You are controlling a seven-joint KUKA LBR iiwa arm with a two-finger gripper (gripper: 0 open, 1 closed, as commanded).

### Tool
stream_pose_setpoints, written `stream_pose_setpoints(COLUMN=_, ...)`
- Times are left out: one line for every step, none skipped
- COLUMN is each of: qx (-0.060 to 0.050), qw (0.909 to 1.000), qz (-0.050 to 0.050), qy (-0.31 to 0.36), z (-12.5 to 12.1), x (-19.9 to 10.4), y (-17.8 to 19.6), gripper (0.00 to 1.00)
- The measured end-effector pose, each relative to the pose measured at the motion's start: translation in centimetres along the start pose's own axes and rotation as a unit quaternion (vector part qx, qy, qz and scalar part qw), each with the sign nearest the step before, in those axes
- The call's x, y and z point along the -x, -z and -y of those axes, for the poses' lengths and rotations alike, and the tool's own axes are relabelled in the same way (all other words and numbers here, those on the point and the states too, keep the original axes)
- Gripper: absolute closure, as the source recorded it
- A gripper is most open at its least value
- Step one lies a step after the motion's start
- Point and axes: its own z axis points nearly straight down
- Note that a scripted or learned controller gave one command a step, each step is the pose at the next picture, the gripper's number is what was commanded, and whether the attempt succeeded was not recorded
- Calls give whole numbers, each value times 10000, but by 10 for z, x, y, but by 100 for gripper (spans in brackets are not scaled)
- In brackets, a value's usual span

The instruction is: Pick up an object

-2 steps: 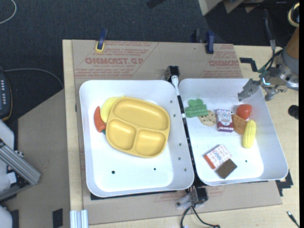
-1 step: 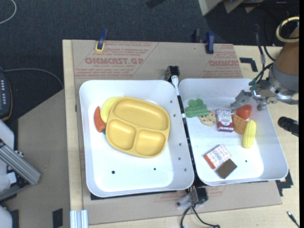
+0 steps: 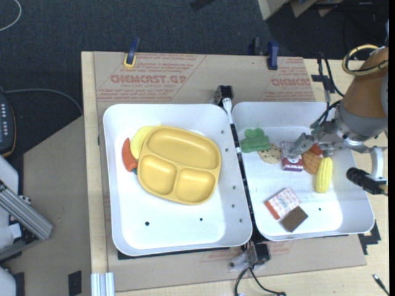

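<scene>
My gripper (image 3: 302, 147) hangs low over the middle of the right bin (image 3: 352, 224), reaching in from the right. Directly below and beside it sit a small red can (image 3: 291, 163) and an orange piece (image 3: 311, 163). A yellow corn cob (image 3: 323, 174) lies just right of them. To the gripper's left are a tan cookie (image 3: 270, 156) and a green leafy toy (image 3: 253, 140). Nearer the front lie a red-and-white packet (image 3: 282, 202) and a brown square (image 3: 294, 218). Nothing is visibly lifted.
The left bin (image 3: 185, 233) holds a yellow divided plate (image 3: 179, 164) with a red-orange piece (image 3: 128, 156) peeking out at its left. The arm's grey body (image 3: 364, 106) stands over the right bin's right wall. A black part (image 3: 364, 180) juts out near the corn.
</scene>
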Motion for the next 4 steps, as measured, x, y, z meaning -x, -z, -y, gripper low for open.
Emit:
stream_pose_setpoints(qx=49, qw=10000, qz=3, qy=3, z=-3, x=0, y=-15, gripper=0)
stream_pose_setpoints(qx=104, qw=9999, qz=6, qy=6, z=-6, x=-1, y=-1, gripper=100)
stream_pose_setpoints(qx=70, qw=10000, qz=28, qy=6, z=-7, x=-5, y=43, gripper=100)
stream_pose_setpoints(qx=70, qw=10000, qz=29, qy=4, z=-5, x=-1, y=88, gripper=100)
